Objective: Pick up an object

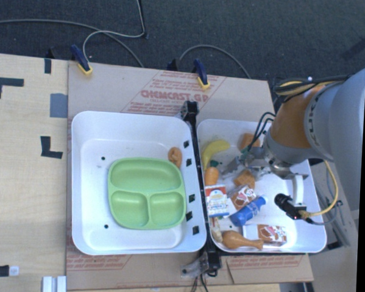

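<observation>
Big grey arm [321, 128] sits closest to the lens and covers a good chunk of the right bin [315, 241]. Under it the gripper [245, 166] is down in the toy food pile near the banana [214, 149] and carrot [212, 174]; can't tell how the jaws stand, too cluttered. Stuff is packed tight, so I'd guess it nudges neighbours or grabs nothing. The left bin [86, 186] has the green tray [147, 192].

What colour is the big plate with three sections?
Light green. The plate shows in the camera view, in the left bin.
</observation>
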### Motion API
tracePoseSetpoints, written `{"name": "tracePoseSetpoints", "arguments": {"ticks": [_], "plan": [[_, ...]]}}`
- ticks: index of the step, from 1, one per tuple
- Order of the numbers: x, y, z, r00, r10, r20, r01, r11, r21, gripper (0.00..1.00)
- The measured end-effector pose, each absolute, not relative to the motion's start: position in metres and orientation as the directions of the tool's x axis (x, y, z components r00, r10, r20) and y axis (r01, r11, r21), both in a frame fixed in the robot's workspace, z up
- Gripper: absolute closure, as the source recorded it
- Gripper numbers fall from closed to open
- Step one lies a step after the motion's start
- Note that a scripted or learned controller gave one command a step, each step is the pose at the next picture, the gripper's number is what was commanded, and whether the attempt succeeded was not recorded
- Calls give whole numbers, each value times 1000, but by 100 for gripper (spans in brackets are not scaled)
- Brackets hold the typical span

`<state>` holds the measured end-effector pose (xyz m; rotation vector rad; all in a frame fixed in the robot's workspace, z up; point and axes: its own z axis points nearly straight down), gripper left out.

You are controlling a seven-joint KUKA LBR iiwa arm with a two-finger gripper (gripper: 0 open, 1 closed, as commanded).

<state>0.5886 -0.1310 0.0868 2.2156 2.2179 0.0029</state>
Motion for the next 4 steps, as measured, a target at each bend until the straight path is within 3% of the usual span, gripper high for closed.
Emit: {"name": "tracePoseSetpoints", "arguments": {"ticks": [1,2,3,4], "plan": [[589,-131,97,-2,1000,-4,1000,2,8,100],[589,-131,97,-1,1000,-4,1000,1,7,0],[665,-137,91,-4,1000,2,1000,4,-18,0],[669,-191,168,0,1000,-3,1000,0,2,0]]}}
